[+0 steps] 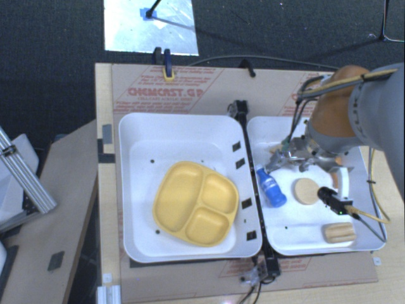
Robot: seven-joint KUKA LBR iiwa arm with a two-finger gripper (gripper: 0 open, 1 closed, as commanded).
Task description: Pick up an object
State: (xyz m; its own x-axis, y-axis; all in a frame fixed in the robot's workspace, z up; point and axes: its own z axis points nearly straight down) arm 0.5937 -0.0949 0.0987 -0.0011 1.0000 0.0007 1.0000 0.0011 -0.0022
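Hovering just above the round wooden disc, the gripper carried nothing visible. Whether it was open, I couldn't tell. Picking remained undone.

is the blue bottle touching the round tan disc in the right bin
Apart. The camera view shows bare white bin floor between the blue bottle and the round tan disc in the right bin.

A clear sheet printed CHEMCAST GP covers the tabletop under both bins, a yellow-and-blue clamp gripping its far edge. Beyond that edge a shiny metal plate lies on dark carpet — an aluminium rail slants past the tabletop's left edge.
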